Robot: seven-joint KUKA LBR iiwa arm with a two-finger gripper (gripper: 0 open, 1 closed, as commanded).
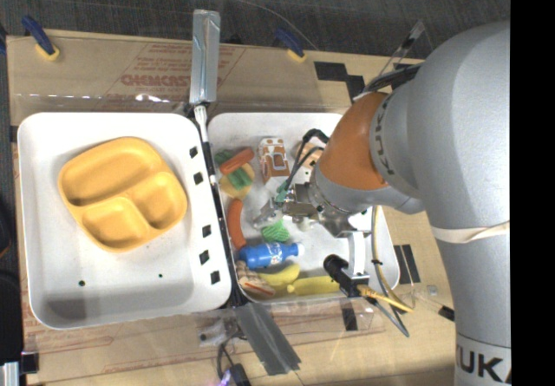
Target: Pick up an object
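Grey arm w/ orange band reaches into the right white bin (392,264); its pincer (290,206) sits low over the clutter, beside a small green ridged toy (274,229). Can't tell its open/closed state. Blue plastic bottle (265,255), yellow banana (279,275), orange sausage-shaped toy (236,221) lie nearby. Nothing visibly lifted, so I judge the pick not yet done: grip & raise remain.

Two shallow white bins sit side by side: the left bin (35,228) carries one yellow divided tray (121,193); the right bin (260,126) carries one blue bottle (264,255), one yellow banana (299,283), one orange sausage-shaped toy (235,221), one green brush-like item (274,229) and one small printed carton (274,156). Two blue clamps (39,37) grip the cardboard behind.
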